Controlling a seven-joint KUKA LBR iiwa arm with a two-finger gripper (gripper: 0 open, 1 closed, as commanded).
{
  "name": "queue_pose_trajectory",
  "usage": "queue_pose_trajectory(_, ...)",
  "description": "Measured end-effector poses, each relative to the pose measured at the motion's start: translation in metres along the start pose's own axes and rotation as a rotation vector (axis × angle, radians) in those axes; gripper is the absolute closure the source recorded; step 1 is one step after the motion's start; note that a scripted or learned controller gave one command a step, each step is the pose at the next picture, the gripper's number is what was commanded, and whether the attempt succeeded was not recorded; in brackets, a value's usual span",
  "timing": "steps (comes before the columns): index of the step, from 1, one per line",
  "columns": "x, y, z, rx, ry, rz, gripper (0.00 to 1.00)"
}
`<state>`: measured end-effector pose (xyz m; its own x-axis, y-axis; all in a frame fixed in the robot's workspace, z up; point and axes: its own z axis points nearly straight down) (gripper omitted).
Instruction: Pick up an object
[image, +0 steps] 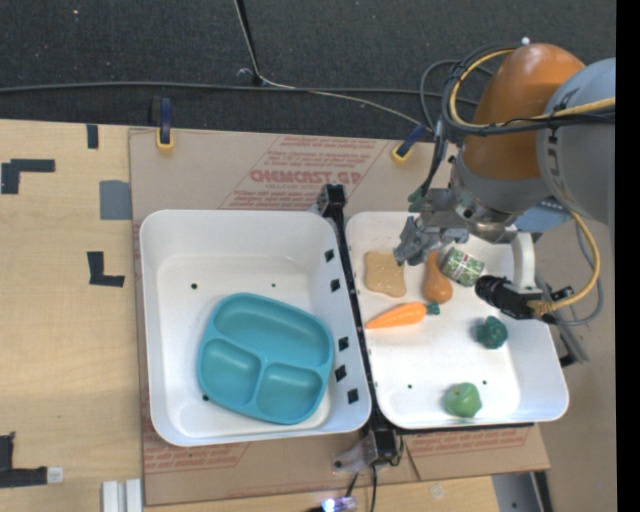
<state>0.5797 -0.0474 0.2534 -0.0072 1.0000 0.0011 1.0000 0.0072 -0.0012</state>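
My gripper (420, 250) hangs over the back of the right bin (530, 395), its fingers open with nothing between them. Just below and left of it lies a tan slice of bread (384, 274). An orange-brown pear-shaped piece (436, 283) stands right under the fingertips, beside a small green-and-white can (462, 266). A carrot (398, 316) lies across the bin's left side. Further front are a dark green lump (491, 332) and a green apple (463, 400).
The left bin (165, 250) holds a blue divided plate (264, 357). A black divider with clips (345, 300) runs between the two bins. Cardboard lies under both bins, and cables cross the dark area behind.
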Motion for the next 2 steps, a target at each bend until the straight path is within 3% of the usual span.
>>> queue_pose_trajectory(2,0.1,0.03,0.001,-0.001,0.0,0.001,1.0)
